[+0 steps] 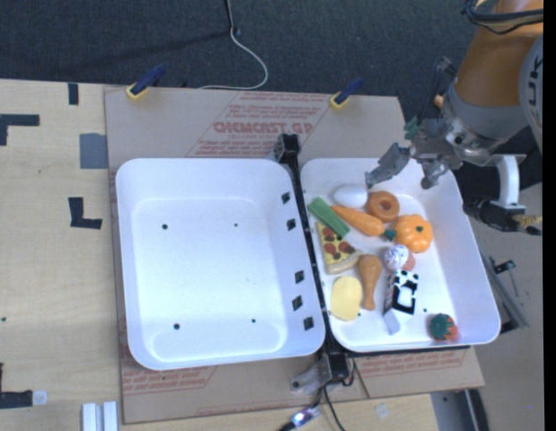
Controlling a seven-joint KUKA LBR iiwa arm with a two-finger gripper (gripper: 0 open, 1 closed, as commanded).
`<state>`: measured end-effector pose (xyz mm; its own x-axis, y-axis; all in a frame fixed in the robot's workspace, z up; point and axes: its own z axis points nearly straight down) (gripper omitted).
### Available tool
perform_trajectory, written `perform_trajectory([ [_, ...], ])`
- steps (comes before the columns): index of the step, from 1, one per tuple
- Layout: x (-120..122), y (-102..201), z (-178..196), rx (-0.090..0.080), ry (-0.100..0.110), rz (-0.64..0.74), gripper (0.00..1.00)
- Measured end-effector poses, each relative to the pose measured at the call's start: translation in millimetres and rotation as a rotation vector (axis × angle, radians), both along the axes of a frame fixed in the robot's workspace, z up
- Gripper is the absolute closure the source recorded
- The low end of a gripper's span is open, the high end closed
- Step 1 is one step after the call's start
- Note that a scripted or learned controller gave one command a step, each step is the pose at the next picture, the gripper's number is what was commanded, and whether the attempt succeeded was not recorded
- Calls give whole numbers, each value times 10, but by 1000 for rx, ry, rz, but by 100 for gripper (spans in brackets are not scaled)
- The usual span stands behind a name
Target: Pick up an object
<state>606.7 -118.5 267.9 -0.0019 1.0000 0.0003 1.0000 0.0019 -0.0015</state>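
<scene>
Two fingers [385,167] spread open, gripping nothing, hang above the right bin [471,268] near the doughnut [383,206] and carrot [357,219].

One fixed camera looks down at a slant from above on both bins [125,241], arm [493,70] entering right.

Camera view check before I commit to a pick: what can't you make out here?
- Arm: cut off by the top and right edges of the camera view.
- White item beside the carrot: too small and pale against the right bin to identify.
- Black-and-white piece: too small to identify.
- Gripper: nothing seen between its fingers.
</scene>
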Motion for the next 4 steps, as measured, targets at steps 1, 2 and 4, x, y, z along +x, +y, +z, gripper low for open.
perform_trajectory([
  [1, -676, 957, -897, 5, 15, 6, 0],
  [2, -1166, 831, -842, 1, 6, -3, 0],
  [4, -1072, 578, -1358, 26, 0, 15, 0],
])
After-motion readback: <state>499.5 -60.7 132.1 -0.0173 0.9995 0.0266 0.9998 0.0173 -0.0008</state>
